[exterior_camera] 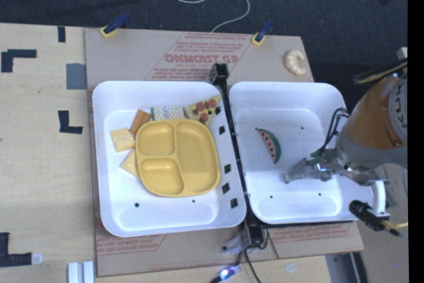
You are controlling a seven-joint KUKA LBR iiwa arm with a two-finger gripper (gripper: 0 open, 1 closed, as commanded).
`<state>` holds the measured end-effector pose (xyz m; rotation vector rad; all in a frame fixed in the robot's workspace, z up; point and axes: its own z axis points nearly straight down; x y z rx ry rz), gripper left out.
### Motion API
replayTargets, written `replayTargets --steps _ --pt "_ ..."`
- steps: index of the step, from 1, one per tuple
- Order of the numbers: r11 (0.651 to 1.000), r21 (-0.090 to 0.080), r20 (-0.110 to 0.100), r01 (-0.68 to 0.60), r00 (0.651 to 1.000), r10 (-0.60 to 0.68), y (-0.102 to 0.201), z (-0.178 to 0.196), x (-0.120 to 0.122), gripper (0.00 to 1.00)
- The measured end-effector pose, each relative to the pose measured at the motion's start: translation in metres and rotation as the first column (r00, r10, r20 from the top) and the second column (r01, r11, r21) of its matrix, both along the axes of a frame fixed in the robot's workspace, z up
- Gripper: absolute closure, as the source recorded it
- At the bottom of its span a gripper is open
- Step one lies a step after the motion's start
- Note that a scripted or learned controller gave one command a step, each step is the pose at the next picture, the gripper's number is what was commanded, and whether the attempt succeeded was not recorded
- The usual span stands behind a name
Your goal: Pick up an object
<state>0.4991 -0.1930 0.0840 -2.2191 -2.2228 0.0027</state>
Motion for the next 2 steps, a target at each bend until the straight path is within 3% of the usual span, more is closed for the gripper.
replayTargets --steps 1,2 --pt "1.0 -0.002 0.003 0.0 1.0 0.0 0.0 0.011 0.001 1.0" --pt "1.0 0.0 0.005 0.0 1.0 0.0 0.007 0.069 -0.003 1.0"
